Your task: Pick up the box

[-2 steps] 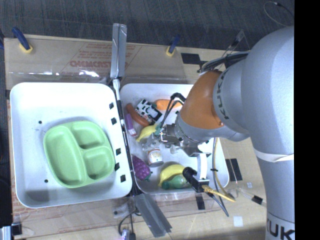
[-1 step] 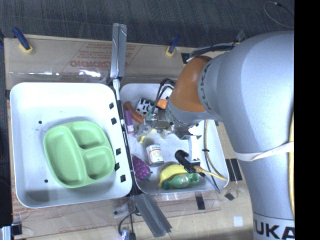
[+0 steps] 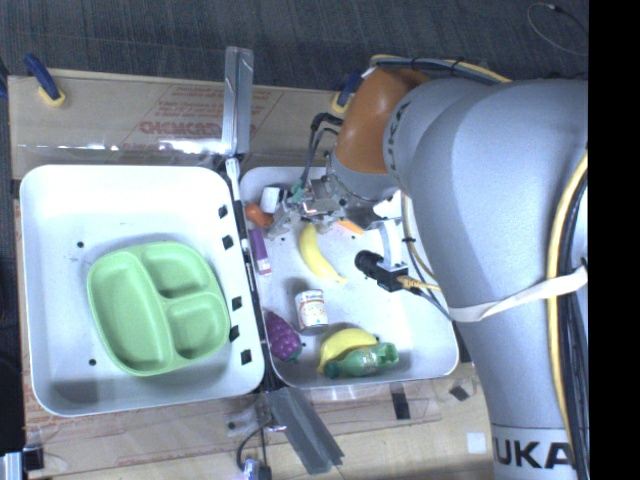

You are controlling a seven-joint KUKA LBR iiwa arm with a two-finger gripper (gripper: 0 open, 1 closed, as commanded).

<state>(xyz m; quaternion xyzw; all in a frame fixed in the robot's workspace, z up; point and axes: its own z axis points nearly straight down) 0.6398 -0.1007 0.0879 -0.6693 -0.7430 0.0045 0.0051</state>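
While the pincer [image 3: 305,200], grip unclear, hangs above the banana [image 3: 317,251], a can [image 3: 312,308] stands nearby.

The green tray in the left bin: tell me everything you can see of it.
The green tray is pale green, looks like moulded plastic, and has rounded corners and three compartments: one large along its left side and two smaller on its right. It lies flat and face up on the floor of the left bin, turned slightly askew to the bin's walls, towards the lower half. Nothing lies in its compartments. It touches the bin floor alone; the gripper is over in the right bin.
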